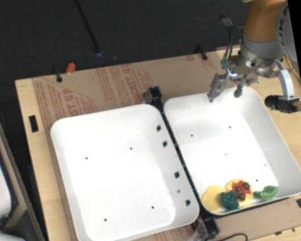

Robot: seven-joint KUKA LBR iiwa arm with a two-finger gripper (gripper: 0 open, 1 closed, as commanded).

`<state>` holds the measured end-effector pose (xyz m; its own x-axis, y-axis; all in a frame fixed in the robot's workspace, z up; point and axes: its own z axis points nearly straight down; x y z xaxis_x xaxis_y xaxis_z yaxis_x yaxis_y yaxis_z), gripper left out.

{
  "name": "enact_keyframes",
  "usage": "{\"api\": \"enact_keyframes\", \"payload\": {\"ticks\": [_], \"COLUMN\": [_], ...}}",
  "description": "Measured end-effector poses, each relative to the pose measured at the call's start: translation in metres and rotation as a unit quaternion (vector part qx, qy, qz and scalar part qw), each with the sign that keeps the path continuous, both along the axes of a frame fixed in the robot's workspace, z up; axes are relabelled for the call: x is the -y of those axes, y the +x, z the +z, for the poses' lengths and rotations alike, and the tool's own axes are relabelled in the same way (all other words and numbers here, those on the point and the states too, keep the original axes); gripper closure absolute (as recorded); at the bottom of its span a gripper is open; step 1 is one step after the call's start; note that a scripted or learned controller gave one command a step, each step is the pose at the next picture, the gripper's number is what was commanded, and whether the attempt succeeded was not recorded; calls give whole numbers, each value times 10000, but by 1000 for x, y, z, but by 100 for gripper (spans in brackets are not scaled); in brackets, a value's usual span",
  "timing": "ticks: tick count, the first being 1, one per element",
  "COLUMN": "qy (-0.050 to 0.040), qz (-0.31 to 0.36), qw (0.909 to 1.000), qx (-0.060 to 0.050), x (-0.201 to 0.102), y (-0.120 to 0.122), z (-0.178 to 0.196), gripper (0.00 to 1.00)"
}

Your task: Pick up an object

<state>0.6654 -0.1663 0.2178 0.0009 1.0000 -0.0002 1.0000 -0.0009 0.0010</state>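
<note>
Currently the claw (226, 91) hangs over the right bin's (267, 125) far edge, fingers spread wide, holding nothing. Objects cluster in that bin's near corner: yellow piece (212, 197), teal piece (229, 200), red piece (241, 187), green piece (266, 192). Red print on the worktop's cardboard sheet (93, 92) is illegible.

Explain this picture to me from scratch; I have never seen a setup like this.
One fixed camera looks down at a slant on a bench covered with cardboard. Two shallow white bins sit side by side: the left bin and the right bin. The grey and orange machine at the right is a robot arm. Its pincer, two spread fingers, hangs over the right bin's far edge and holds nothing. A small pile of objects, yellow, teal, red and green, lies in the right bin's near corner. The arm's job is to pick one up.
</note>
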Motion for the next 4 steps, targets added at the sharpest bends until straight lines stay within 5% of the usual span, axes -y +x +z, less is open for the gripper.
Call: {"api": "enact_keyframes", "payload": {"ticks": [1, 2, 3, 4], "qy": [6, -3, 0, 7], "qz": [-2, -2, -5, 12], "qw": [10000, 10000, 10000, 10000], "qx": [-33, 6, -11, -27], "x": [-2, -12, -6, -47], "y": [-37, -73, -103, -115], "z": [-70, -43, -59, -120], "gripper": [0, 0, 0, 0]}}
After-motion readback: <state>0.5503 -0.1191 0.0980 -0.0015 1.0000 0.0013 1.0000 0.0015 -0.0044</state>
